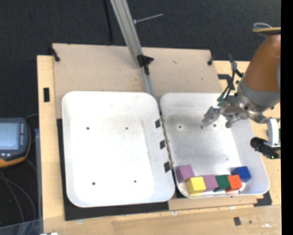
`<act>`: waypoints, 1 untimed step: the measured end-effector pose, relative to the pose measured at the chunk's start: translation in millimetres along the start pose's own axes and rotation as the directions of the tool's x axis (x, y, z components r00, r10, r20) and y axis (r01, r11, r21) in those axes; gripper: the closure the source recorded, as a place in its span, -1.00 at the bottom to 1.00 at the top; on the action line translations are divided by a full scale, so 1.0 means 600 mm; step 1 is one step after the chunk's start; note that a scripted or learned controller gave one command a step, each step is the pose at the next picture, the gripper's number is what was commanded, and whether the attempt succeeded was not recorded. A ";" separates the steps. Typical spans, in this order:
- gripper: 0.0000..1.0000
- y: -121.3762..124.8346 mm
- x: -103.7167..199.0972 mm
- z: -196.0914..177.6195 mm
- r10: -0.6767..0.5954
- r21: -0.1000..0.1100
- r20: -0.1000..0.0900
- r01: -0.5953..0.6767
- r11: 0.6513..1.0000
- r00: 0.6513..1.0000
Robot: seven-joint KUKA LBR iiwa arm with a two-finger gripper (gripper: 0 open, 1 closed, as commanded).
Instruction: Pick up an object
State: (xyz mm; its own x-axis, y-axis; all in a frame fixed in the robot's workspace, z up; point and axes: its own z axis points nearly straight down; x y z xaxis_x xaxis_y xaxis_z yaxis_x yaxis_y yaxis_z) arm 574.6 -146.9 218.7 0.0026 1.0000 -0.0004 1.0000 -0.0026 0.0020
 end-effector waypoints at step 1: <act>-1.00 0.109 0.036 -0.255 -0.007 -0.010 0.003 0.007 1.000 1.000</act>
